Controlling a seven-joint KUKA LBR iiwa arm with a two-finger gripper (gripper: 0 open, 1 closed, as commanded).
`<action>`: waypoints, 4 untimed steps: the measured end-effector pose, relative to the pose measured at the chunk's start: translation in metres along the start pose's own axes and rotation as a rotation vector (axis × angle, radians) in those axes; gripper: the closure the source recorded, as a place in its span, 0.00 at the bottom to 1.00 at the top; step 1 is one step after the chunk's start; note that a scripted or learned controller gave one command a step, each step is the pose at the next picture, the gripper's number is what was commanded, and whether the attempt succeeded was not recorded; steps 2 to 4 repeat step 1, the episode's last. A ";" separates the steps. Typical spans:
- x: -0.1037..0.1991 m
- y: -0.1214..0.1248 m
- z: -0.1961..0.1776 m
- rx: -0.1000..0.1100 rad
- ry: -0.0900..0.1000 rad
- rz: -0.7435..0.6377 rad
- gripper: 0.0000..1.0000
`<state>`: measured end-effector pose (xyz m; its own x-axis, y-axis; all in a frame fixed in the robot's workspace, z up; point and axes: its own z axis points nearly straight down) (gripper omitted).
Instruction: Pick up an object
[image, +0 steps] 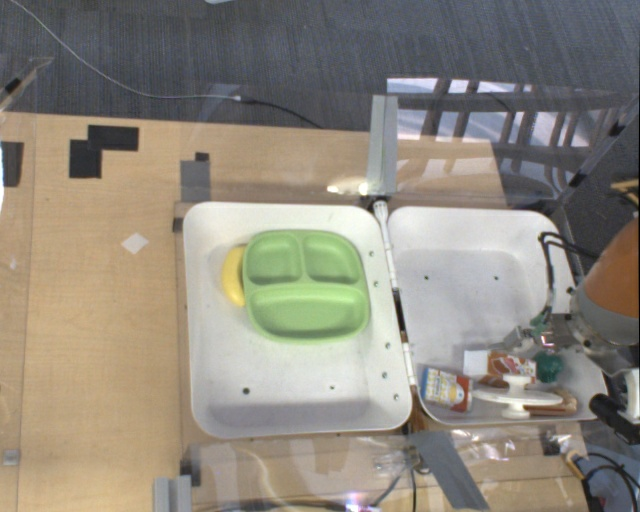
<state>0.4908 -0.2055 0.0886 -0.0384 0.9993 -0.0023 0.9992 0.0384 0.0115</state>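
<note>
Progress: I judge the pick not yet made | gripper (545, 340) low at right bin's (450, 240) right edge, finger state I cannot tell | objects: small carton (446, 388), white utensil (512, 397) beside it; green divided tray (304, 284), banana (232, 277) in left bin (215, 380)

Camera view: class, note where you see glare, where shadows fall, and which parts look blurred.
Camera view: a bright glare spot sits on the bench just above the left bin; soft shadow lies under the green divided plate; the small items in the right bin look blurred.
</note>
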 end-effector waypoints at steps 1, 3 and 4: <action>-0.001 0.003 -0.013 -0.008 -0.006 -0.002 1.00; -0.001 0.003 -0.013 -0.008 -0.006 -0.002 1.00; -0.001 0.003 -0.013 -0.008 -0.006 -0.002 1.00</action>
